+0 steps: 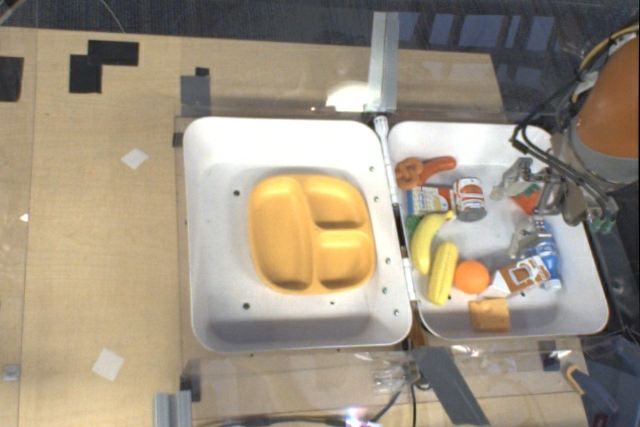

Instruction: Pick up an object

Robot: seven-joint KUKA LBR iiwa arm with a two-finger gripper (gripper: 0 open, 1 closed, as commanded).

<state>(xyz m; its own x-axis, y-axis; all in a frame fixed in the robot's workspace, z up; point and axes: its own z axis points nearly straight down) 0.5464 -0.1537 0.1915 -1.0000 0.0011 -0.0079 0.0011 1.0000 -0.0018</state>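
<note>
Several small objects are crowded into the right bin (590,315), the banana (432,245) and orange (472,277) among them, within the arm's reach; the gripper (530,205) is poised above them; whether it is clenched cannot be told; nothing is seen grasped.

A yellow sectioned tray (305,233) lies in the middle of the left white bin (215,315). Black square markers (98,62) sit on the wooden bench (90,245) at far left, near two small pale tags (134,158)
</note>
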